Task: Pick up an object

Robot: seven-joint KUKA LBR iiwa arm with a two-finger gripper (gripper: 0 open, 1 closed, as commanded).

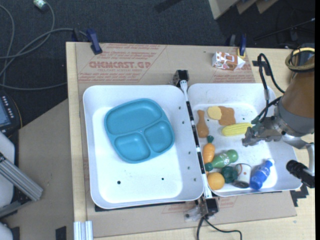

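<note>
A: Nearest to the camera, at the front of the right bin (280,186), I see an orange ball (216,180), a dark green piece (229,173) and a blue bottle (261,174), all close together. Any grasp here can catch two things, or push one against the wall.

B: And behind them?

A: A green bottle (223,158) lies touching a small carrot (208,151). They are round, so they can roll away under a finger.

B: Where is the end effector (248,138)?

A: It hangs low in the middle of this bin, just beside the yellow corn cob (236,129). I cannot tell how it stands, and nothing visible is in it. I think the corn cob is the target; it can slide toward the brown chicken leg (202,125) or the toast (226,115) behind.

B: And the left bin (95,134)?

A: It carries the blue divided plate (139,129), well apart.
</note>
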